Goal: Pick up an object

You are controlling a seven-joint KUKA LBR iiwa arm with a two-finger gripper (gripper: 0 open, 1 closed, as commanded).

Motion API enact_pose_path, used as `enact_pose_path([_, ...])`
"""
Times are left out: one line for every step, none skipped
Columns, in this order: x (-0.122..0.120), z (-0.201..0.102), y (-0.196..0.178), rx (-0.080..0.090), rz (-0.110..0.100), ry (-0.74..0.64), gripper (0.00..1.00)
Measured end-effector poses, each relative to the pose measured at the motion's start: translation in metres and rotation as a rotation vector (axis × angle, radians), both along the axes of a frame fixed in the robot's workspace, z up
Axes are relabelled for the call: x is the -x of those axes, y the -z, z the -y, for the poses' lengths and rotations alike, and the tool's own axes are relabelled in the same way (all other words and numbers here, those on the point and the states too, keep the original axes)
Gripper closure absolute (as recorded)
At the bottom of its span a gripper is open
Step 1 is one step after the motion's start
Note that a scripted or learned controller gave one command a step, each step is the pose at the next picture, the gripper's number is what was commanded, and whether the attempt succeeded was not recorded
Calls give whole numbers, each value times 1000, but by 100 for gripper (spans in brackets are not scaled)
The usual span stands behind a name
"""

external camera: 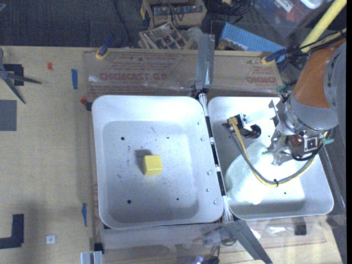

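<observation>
yellow block (pixel 153 164) sits alone near the middle of the left bin (pixel 110 114), well apart from the gripper (pixel 279 153) and off to its left. gripper hangs over the right bin (pixel 319 202), arm (pixel 313 87) above it. yellow cable (pixel 250 161) loops under it. can't tell the gripper's state from this angle; nothing visibly held.

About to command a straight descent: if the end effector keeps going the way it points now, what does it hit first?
Most likely the bare floor of the right bin. The end effector hangs over it, pointing down. The yellow cable loops close beside, so it might brush that; depth is unclear. The yellow block lies in the left bin, off this line.
</observation>
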State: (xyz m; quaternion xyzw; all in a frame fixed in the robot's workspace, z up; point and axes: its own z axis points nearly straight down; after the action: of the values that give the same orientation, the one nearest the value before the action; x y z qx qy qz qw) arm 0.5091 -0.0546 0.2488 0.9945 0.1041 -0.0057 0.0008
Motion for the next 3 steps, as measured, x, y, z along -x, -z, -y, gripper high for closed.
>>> enact_pose_path([-1, 0, -7, 2, -6, -2, 100])
enact_pose_path([-2, 1, -14, 4, -11, -3, 100])
enact_pose_path([-3, 2, -21, 6, -17, -5, 100])
